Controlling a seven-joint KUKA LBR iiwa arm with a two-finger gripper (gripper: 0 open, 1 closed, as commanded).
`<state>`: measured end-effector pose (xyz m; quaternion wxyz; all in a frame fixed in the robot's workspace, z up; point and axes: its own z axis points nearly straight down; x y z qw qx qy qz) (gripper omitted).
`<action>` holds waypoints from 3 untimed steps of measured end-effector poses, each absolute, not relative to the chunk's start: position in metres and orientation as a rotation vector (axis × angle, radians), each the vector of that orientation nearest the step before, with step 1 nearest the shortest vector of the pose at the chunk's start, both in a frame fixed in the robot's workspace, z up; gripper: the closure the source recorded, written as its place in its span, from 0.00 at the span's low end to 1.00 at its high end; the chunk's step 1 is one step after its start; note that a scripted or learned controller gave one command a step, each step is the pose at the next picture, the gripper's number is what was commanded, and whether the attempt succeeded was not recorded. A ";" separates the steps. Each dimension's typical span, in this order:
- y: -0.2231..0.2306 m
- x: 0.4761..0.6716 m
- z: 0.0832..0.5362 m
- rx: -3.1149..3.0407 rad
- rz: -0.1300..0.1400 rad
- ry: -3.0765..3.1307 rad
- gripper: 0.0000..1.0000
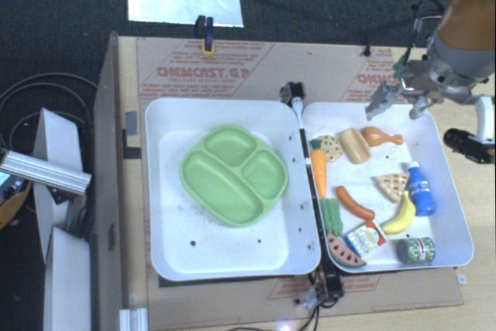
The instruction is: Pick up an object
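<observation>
— Where's the gripper (402, 102)?

— Above the far rim of the right bin (457, 205), fingers spread apart with nothing between them, just beyond the chicken drumstick (381, 137).

— And around the drumstick?

— A bread roll (355, 145) touches its left side, a cookie (328, 147) left of that, then a carrot (318, 171) along the bin's left wall. Nearer the camera: a pizza slice (392, 184), blue bottle (420, 188), sausage (355, 202), banana (400, 215), a green can (415, 249) and watermelon slice (342, 250).

— The left bin (167, 190)?

— It holds a green divided plate (234, 175), well apart from the drumstick.
</observation>
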<state>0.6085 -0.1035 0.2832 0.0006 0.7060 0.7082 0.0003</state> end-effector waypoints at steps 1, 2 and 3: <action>-0.123 0.589 0.150 2.229 -0.011 2.226 0.00; -0.087 0.532 0.082 2.224 0.000 2.224 0.00; -0.088 0.535 0.095 2.219 0.003 2.223 1.00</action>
